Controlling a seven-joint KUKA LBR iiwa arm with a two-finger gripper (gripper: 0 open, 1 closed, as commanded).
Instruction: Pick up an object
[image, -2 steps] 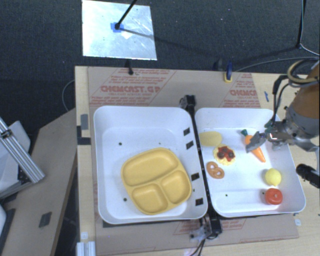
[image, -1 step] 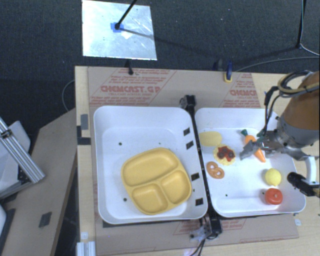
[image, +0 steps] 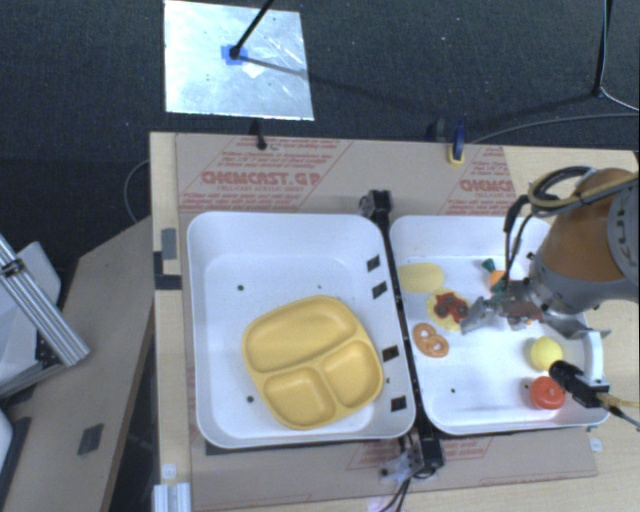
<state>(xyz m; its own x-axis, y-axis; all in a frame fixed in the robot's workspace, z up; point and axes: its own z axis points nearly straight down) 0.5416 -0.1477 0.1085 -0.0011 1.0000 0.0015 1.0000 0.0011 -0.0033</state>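
The left bin (image: 215, 300) carried a yellow divided tray (image: 313, 360), with one long compartment and two smaller ones, lying at a slant toward that bin's near right corner. In the right bin (image: 470, 405), the loose pieces sat mostly in the left half and along the near right corner. A pale yellow oval piece (image: 422, 275), smooth and flattish, lay near the bin's left wall toward its far edge. Nearer the front, an orange-brown pretzel-shaped ring (image: 432, 341) with open loops lay flat, also close to the left wall. Between those two, a little further right, was a small red and dark piece (image: 449, 303), lumpy in outline, with a bit of yellow touching its near side. The gripper (image: 480, 313) sat low just beside that piece on its right; whether it was open or closed could not be told, and nothing could be seen held in it. A tiny green and orange piece (image: 488, 266) lay toward the far edge. A round yellow ball-like piece (image: 545, 351) and an orange-red round piece (image: 546, 392) rested near the bin's near right corner, close together. The grey arm (image: 590, 250) with its orange band reached in over the right wall.
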